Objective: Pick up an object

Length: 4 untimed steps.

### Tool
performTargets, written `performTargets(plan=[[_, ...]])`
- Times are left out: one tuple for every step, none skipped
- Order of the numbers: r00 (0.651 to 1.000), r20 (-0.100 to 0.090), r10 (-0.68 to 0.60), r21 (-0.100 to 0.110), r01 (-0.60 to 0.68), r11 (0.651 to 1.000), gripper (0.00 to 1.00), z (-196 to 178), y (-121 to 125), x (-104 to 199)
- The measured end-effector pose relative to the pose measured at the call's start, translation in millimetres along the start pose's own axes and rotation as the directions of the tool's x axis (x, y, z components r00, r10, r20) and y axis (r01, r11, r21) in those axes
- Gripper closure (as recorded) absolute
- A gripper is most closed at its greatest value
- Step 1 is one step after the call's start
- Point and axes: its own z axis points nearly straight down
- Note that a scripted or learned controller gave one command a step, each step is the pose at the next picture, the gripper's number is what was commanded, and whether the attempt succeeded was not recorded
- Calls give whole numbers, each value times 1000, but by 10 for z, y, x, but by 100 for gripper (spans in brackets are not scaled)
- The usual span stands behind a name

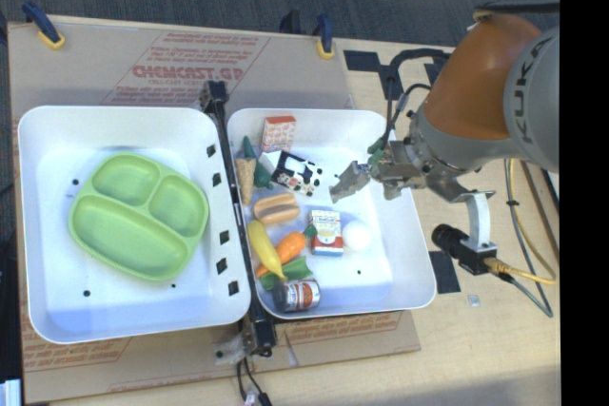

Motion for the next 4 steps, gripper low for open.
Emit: performTargets(plan=[[1000, 0, 0, 0, 0, 1000, 0, 0, 0, 0], [1000, 0, 0, 0, 0, 1000, 0, 0, 0, 0], [1000, 0, 0, 0, 0, 1000, 0, 0, 0, 0], [1000, 0, 0, 0, 0, 1000, 0, 0, 0, 0]])
